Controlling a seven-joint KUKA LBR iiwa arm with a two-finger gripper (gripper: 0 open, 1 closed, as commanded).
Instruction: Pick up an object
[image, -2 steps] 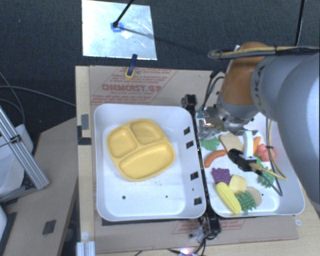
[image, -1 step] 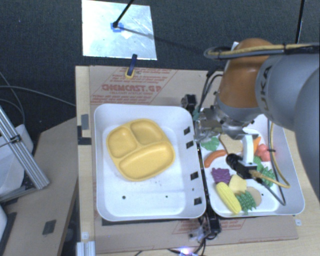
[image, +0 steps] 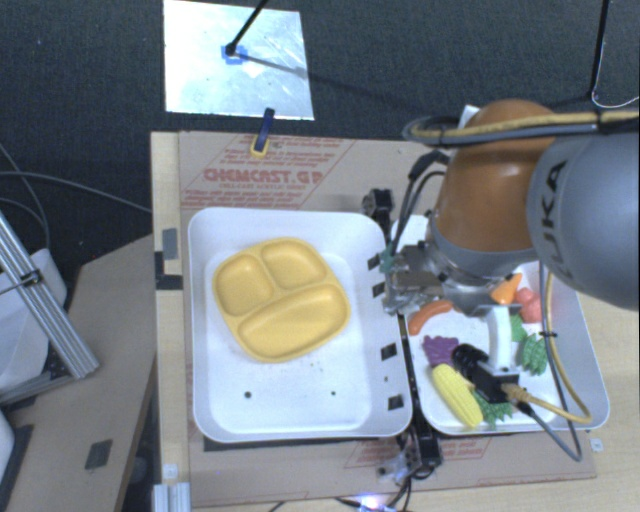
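The right bin (image: 590, 385) holds several toy foods. An orange sausage-shaped piece (image: 430, 314) lies near its left wall. Below that sit a purple grape bunch (image: 439, 349) and a yellow corn cob (image: 456, 394). A green leafy piece (image: 533, 352) lies to the right, and another green piece (image: 494, 408) is beside the corn. An orange carrot (image: 508, 289) and a reddish piece (image: 530, 305) peek out under the arm. My gripper (image: 497, 342) hangs low over the middle of this bin, between the grapes and the leafy piece. The wrist hides much of it.
The left bin (image: 215, 405) carries a yellow divided plate (image: 281, 297). The grey and orange arm (image: 500, 200) covers the far half of the right bin. A blue and yellow item (image: 263, 133) lies on the cardboard behind the bins.
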